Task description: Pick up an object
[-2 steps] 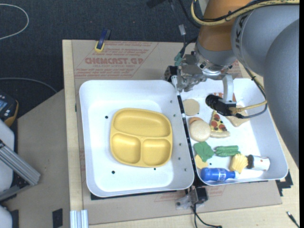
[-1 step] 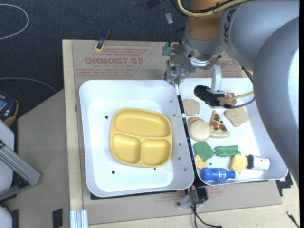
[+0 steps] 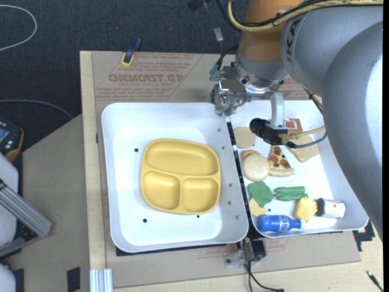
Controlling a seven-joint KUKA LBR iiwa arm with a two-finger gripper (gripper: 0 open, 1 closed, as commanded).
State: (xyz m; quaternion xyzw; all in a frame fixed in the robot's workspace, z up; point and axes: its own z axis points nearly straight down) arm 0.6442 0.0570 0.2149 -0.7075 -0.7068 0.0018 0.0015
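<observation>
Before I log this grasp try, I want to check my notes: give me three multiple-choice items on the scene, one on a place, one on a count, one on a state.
1. Where does the yellow tray lie?
A. in the left bin
B. in the right bin
C. on the bare bench

2. How many compartments does the tray have?
A. two
B. three
C. five

3. How does the blue bottle rest?
A. upright
B. on its side
C. leaning on the tray

Answers:
1. A, it sits on the floor of the left bin, apart from the toy food in the right bin.
2. B, one wide section at the far side and two smaller ones at the near side.
3. B, it lies flat along the right bin's near edge.
</observation>
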